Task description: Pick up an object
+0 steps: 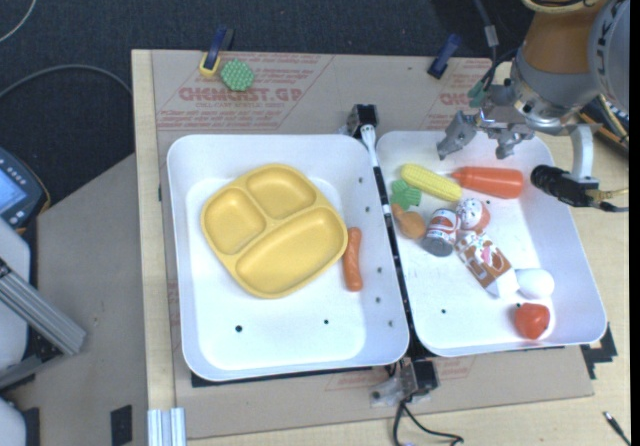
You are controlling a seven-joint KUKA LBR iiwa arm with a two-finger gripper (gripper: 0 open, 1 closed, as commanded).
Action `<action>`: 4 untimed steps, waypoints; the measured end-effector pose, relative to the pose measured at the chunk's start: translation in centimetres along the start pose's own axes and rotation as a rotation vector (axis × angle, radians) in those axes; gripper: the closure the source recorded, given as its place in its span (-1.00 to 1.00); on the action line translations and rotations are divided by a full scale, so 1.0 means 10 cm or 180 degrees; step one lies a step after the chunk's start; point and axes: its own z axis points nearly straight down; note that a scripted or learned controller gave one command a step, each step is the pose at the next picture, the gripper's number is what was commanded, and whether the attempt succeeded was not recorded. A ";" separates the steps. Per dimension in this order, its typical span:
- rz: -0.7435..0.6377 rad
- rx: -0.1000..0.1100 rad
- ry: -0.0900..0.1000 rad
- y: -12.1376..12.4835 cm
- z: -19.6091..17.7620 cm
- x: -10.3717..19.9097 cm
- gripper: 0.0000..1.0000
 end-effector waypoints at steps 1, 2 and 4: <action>-0.0013 -0.0075 -0.0011 0.08 -1.69 0.24 -1.00; -0.0006 -0.0024 -0.0011 0.06 -1.69 0.23 1.00; -0.0014 -0.0021 -0.0003 0.21 -2.21 0.95 1.00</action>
